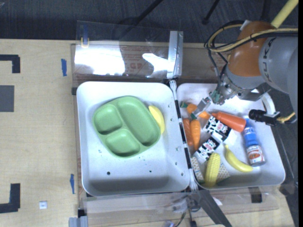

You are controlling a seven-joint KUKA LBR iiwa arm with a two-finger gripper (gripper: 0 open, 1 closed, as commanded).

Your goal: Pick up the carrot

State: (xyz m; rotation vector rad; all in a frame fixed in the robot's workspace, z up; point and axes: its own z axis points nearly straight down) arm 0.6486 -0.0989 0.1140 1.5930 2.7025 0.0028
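A wooden bench (38, 126) is being occupied by two white bins. The carrot (193, 132) is being kept against the right bin's (274, 174) left edge. The gripper (208, 100) is poised just above it; whether its fingers are apart cannot be told. No label is legible.

Grey arm (279, 63) with an orange band (248, 48), looped yellow and black cables (222, 32), pale gripper (212, 98)

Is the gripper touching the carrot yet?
Cannot tell. In the camera view the gripper sits right above the carrot, with no clear gap or contact.
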